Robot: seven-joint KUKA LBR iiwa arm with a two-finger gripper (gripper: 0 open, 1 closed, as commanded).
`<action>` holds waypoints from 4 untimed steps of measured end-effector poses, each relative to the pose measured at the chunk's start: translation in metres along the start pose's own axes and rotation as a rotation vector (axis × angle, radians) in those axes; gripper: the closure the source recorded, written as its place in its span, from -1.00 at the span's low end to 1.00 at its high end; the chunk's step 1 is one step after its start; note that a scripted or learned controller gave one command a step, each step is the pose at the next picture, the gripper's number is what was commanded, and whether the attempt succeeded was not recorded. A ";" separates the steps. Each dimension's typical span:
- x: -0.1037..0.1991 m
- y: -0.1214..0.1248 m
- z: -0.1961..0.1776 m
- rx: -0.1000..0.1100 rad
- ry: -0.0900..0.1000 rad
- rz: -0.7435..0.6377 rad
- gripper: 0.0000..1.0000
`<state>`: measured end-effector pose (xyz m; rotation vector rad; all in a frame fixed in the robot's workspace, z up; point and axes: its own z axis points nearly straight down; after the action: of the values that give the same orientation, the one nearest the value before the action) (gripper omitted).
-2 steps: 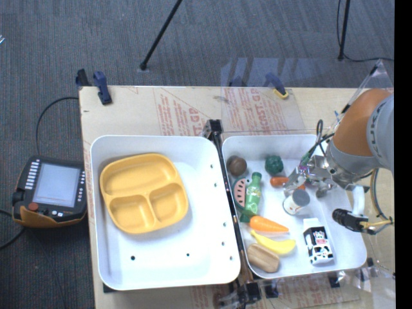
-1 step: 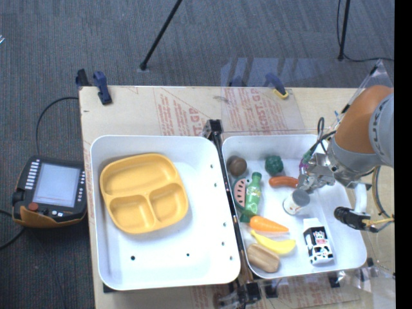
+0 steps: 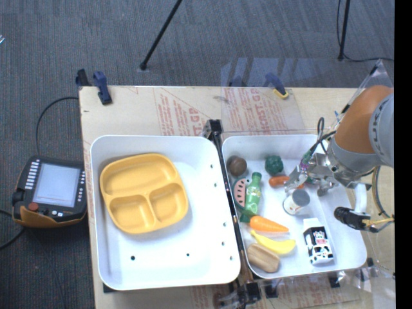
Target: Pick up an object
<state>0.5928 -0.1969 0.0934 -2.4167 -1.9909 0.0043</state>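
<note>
In the camera view, your gripper [image 3: 313,176] hangs low over the right bin [image 3: 356,253], a cluster of bare metal and cables below the orange band; whether it is spread or closed you cannot tell from this angle, and nothing is visibly caught in it. Just below it, toward the near edge, sits a small round grey cup [image 3: 297,201], its rim almost under the tool. Just to its left lies a short orange piece [image 3: 279,181], and beyond that a dark green knobbly lump [image 3: 274,165]. Further left stands a glossy green bottle [image 3: 253,194] with a pale label, beside a watermelon slice [image 3: 239,192] and a round brown ball [image 3: 236,166]. Below and left of the gripper, a tapered plastic carrot [image 3: 268,224] lies above a curved yellow banana [image 3: 278,243] and a tan bread-like oval [image 3: 263,257]. Directly below sits a white carton [image 3: 318,242] printed with black patches. Well away to the left, the left bin [image 3: 116,269] holds a smooth yellow tray [image 3: 143,192] with three compartments
</note>
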 end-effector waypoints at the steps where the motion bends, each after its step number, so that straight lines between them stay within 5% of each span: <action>1: 0.008 0.012 0.008 -0.006 -0.002 0.185 -1.00; 2: 0.008 0.012 -0.001 -0.002 -0.002 0.180 1.00; 3: 0.008 0.012 -0.001 -0.001 -0.002 0.179 -1.00; 4: 0.008 0.012 -0.009 0.001 -0.002 0.176 1.00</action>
<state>0.6060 -0.1916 0.1023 -2.5824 -1.7713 0.0088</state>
